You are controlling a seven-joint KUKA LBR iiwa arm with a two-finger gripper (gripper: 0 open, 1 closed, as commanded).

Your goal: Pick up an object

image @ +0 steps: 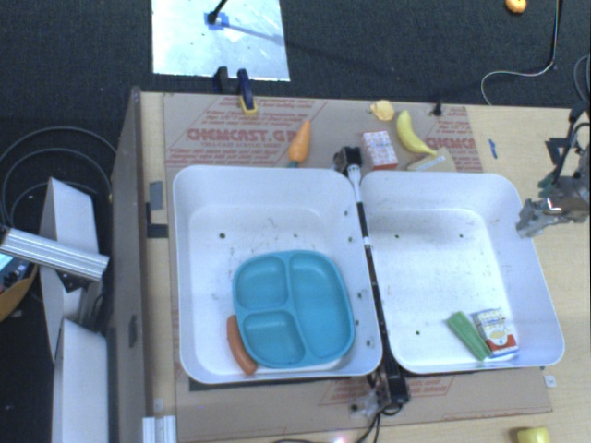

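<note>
R bin (434,201): floor mostly open; green stick (469,335) + small carton (495,332) crowd near-R corner. L bin (208,201): blue tray (293,307) fills front half, orange sausage (241,344) touching its L edge; back half free.

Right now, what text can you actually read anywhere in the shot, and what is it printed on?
"CHEMCAST G…" in red on the brown board behind the left bin.
Red lettering at the board's right end: partly hidden, unreadable.
Small carton in the right bin: print too small.
Small box beside the banana: blurred.

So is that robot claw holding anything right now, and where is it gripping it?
Nothing that I can see: the gripper sits at the right bin's right rim with no object in it.
</note>
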